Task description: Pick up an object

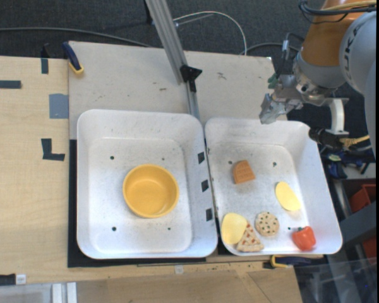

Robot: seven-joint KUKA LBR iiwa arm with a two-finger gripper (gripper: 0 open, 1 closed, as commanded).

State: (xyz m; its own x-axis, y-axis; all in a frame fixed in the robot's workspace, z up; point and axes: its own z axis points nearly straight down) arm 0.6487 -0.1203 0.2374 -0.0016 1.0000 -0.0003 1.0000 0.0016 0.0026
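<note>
Beside cookie (266, 223): pizza slice (249, 239), tomato (304, 238).

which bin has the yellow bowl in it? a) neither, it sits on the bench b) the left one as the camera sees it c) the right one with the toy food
b: the yellow bowl sits alone in the left bin, while the right bin holds the small toy food pieces such as the cookie and the red pepper.

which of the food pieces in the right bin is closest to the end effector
The brown bread-like piece, alone in the upper middle of the right bin. The end effector hangs over the bin's far rim; the other pieces lie along the near side.
</note>
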